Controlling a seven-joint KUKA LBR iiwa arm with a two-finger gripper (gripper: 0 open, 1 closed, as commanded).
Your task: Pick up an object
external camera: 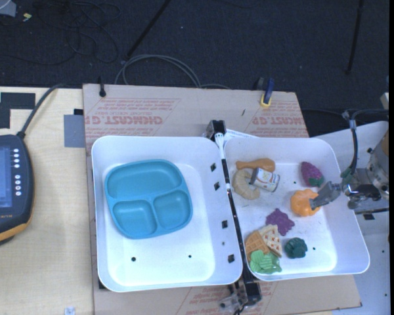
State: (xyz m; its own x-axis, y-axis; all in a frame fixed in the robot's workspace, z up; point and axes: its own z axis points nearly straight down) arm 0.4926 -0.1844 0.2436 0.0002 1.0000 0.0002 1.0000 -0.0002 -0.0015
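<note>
Reaching in over the right shallow white bin (345, 251), the grey two-finger gripper (323, 196) hung just beside the orange lumpy toy (303, 203), touching or nearly so; whether it was spread or pinching, I cannot tell. A miss seemed likely: coming at the toy's edge, it could nudge it aside. Left of the toy lay a small can (266, 179). The left white bin (144, 271) held a blue divided plastic plate (148, 198).

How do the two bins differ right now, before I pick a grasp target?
The left bin holds one blue divided tray; the right bin holds many small toy foods, such as an orange piece. The end effector is over the right bin, not the left. Both are shallow and white.
</note>
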